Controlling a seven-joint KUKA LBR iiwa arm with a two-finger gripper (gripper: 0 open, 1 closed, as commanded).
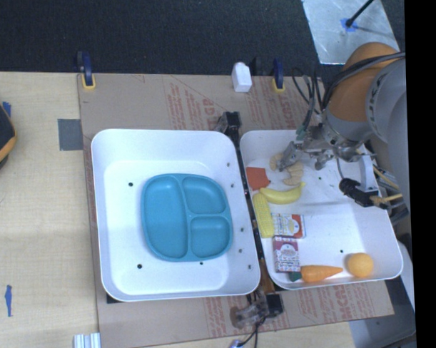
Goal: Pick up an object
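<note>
Nearest the camera, along the near wall of the right bin (392,246), lie a carrot (320,273) and, just right of it, an orange ball (360,265). Left of the carrot sits a small red packet (286,254), and touching its far edge a white card (287,225) with a red mark. A yellow strip (263,215) lies along the bin's left wall, with a banana (281,194) across its far end and a flat orange-red piece (257,177) beyond that. Pale tan bits (292,171) are scattered at the far end of the bin, just below the tool (301,152), which hangs over that far part; I cannot tell whether its fingers are apart or together, nor whether anything is between them. Cables and the grey arm (387,114) with its orange band crowd the far right corner, and a black part (356,192) of the arm reaches over the bin's right side. To the left, the left bin (112,209) holds a blue divided plate (186,216), well apart from the tool. Both bins rest on brown cardboard (165,100) clamped to the desk (34,233)
</note>
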